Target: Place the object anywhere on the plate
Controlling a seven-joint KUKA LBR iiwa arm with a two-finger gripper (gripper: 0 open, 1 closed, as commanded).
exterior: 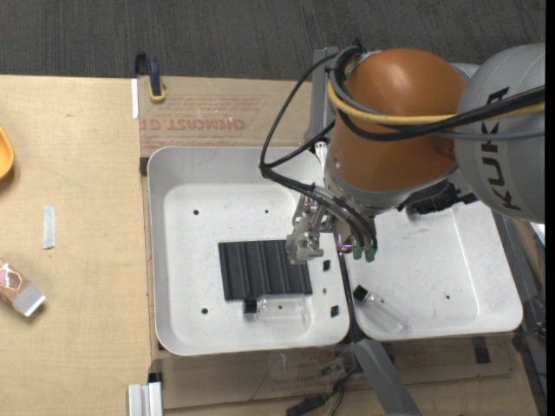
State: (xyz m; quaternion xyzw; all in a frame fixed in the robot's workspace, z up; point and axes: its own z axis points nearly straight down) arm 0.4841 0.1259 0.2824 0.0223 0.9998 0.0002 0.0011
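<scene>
The arm [486, 120] enters from the right edge of the frame, its grey casing filling the upper right corner, with dark lettering showing on the shell. Its orange band [395, 124] bulges as a large rounded dome just right of centre in the upper half of the frame, and black and yellow cables loop over and around this dome. Below the band the wrist narrows and points downward toward the middle of the frame. The end effector [305, 243] hangs at the centre, a small metallic assembly aimed down and slightly left; how its tips stand is too small and cluttered to make out.
</scene>
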